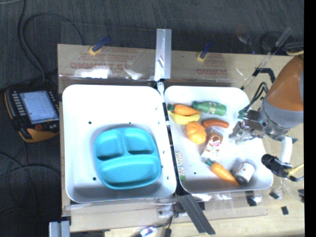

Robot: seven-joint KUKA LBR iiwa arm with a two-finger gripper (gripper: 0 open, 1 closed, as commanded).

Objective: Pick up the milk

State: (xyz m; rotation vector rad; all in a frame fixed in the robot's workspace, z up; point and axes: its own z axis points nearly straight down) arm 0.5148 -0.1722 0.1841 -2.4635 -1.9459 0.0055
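The milk carton (213, 145) looks light and stiff, best pinched across its flat sides; whether the hand (243, 131) is clenched I cannot tell.

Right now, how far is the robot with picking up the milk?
Nothing looks done yet. The milk carton lies in the right bin, between the orange fruit and the carrot, and nothing grips it. In hand: the gripper is at the bin's right side, beside the carton and apart from it. Left: reaching the carton, closing on it and lifting it.
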